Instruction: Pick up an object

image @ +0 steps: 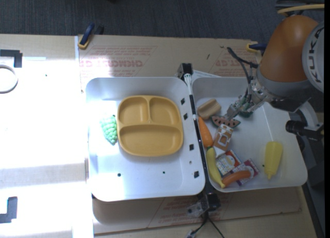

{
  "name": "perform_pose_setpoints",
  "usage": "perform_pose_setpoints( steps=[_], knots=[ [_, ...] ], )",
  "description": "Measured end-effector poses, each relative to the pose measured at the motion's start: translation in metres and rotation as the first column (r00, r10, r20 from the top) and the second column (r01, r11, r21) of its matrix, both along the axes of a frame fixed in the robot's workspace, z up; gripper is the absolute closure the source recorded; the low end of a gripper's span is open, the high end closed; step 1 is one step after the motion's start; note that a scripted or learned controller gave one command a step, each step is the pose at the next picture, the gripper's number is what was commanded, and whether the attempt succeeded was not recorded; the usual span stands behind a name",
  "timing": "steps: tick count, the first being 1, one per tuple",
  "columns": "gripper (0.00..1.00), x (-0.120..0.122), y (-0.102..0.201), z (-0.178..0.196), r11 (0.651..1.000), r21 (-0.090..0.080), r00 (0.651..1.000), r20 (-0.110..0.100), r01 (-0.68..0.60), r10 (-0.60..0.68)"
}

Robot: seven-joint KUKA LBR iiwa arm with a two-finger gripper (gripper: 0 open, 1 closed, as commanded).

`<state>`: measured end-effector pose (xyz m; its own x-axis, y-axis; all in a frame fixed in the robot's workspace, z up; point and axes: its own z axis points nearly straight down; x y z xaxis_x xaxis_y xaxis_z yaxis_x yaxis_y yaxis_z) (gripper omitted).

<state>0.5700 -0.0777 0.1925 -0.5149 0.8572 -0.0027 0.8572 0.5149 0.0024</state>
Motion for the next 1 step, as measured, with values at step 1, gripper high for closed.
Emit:
perform_pose_setpoints(
  steps=[1],
  knots=[
    [1.0,0.0055,0.0346,-0.0003,0.968,0.001,0.968,-0.002,0.249,-0.249]
  ],
)
